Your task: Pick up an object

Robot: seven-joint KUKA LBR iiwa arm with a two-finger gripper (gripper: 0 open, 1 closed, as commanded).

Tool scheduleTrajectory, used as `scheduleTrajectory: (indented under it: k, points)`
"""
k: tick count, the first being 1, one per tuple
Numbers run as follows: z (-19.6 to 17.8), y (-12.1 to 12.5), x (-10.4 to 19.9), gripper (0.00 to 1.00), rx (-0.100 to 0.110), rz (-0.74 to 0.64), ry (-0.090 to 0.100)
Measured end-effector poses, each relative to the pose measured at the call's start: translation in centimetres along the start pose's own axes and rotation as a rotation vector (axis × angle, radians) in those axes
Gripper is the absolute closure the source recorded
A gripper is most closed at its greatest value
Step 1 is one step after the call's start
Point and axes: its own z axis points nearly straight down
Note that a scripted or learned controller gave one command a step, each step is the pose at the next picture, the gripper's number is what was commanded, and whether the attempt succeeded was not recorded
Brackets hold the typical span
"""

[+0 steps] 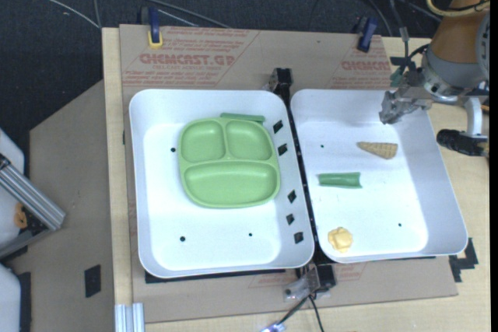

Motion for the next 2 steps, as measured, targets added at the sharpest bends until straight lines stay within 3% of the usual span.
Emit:
scheduleTrajectory:
  k: [2]
  points:
    - [-10.9,0.9,0.1,1.00,-0.003,0.000,-0.001]
